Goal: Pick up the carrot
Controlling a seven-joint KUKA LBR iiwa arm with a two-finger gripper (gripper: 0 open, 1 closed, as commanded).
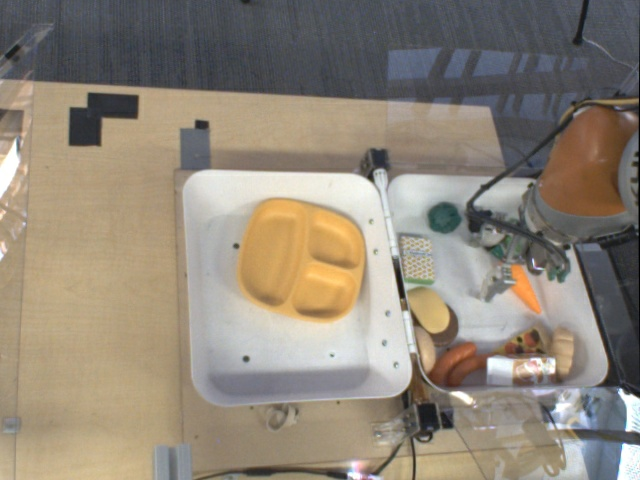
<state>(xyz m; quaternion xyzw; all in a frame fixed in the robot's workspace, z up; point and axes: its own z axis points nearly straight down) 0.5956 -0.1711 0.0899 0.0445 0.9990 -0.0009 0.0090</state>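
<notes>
Sausages (455, 364) and a bottle (521, 370) crowd the right bin's (455, 268) near edge. Farther in, the gripper (510, 268) hangs low, its fingers seemingly clenched around the carrot (525, 288), which tilts, apparently being lifted.

Grey arm reaching from right, hand (508, 276) lowered
</notes>
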